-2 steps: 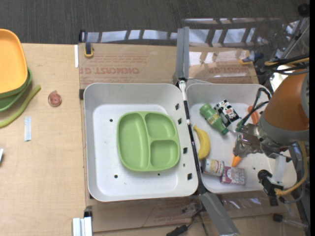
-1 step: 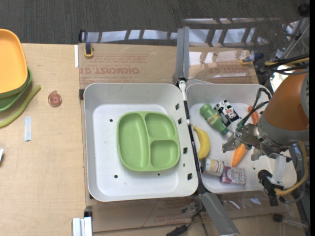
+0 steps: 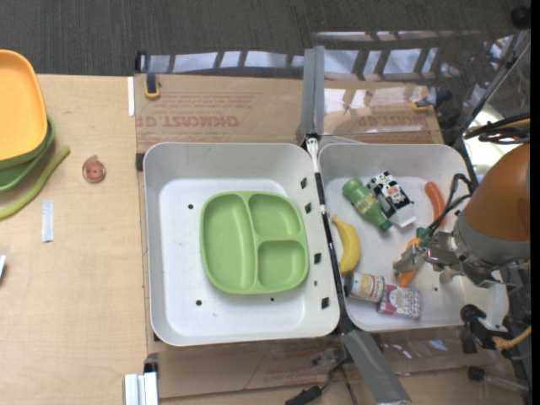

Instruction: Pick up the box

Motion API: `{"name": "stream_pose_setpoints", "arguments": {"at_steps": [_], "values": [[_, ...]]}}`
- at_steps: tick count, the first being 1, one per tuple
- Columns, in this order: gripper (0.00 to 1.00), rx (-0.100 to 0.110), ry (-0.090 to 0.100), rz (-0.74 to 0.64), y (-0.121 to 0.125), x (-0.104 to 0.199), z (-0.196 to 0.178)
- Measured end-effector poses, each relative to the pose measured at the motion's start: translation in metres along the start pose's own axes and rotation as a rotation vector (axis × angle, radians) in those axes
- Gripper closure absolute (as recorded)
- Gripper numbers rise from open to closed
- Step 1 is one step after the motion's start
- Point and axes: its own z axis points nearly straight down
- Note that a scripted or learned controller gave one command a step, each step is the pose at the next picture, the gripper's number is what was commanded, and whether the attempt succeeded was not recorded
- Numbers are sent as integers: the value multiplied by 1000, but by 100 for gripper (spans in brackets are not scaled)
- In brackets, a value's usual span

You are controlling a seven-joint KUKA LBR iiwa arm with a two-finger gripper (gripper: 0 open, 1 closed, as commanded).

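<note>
A small black-and-white patterned box (image 3: 393,196) lies in the back half of the right bin (image 3: 447,160), next to a green bottle (image 3: 366,201). A flat pink box (image 3: 400,302) lies near the bin's front wall. My gripper (image 3: 410,265) hangs low over the right bin, reaching in from the right. It is in front of the black-and-white box and just above and behind the pink one. A small orange piece (image 3: 414,246) shows right beside the gripper head. Nothing is visibly held.
The right bin also holds a banana (image 3: 347,243), an orange carrot (image 3: 434,201) and a small labelled can (image 3: 367,287). A green divided plate (image 3: 255,243) lies in the left bin (image 3: 169,251). Orange and green dishes (image 3: 18,116) are stacked at the far left of the bench.
</note>
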Motion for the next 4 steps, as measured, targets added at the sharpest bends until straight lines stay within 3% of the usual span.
{"name": "stream_pose_setpoints", "arguments": {"at_steps": [1,2,3,4], "values": [[0,-2,-1,59,-12,61,-47],[0,-1,-2,130,-7,32,-64],[0,-2,-1,-475,-3,17,-71],[0,-2,-1,-280,-11,57,-63]]}}
